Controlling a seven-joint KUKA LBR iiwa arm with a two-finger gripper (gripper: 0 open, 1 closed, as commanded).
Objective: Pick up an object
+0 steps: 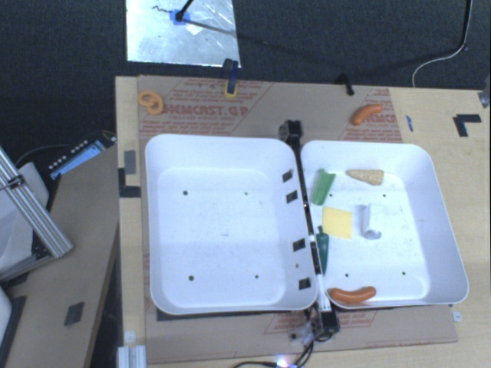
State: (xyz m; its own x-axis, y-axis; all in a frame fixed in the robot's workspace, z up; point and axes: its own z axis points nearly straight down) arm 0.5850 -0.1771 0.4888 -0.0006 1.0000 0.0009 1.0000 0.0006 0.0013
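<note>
In the right bin [441,205] sit six small items, all toward its left and middle. A green piece [323,186] leans by the divider wall, a tan wedge [365,176] lies near the back, a yellow square [337,222] lies flat in the middle, and a white cylinder [371,221] is just beside the square, to its right. A dark green pepper [323,250] lies against the left wall, just below the square. An orange sausage [353,294] rests at the front wall. The left bin [222,228] is next to it, touching along the divider. A second sausage [367,113] and a pretzel [151,102] lie on the board behind the bins.

Gripper state: cannot tell, so nothing is judged grasped; pick not yet begun.

Handling guess: these look like toy food, so light, likely hard plastic, smooth, a bit slippery, not fragile. Best target is probably the white cylinder: it stands clear of the walls and offers two opposed sides to pinch across its width. It could roll if nudged, so close squarely across it. The yellow square looks too flat to get under. The pepper and the front sausage hug walls, so a finger may hit the bin side. The tan wedge tapers; pinch its thick end or it may squirt out.
</note>
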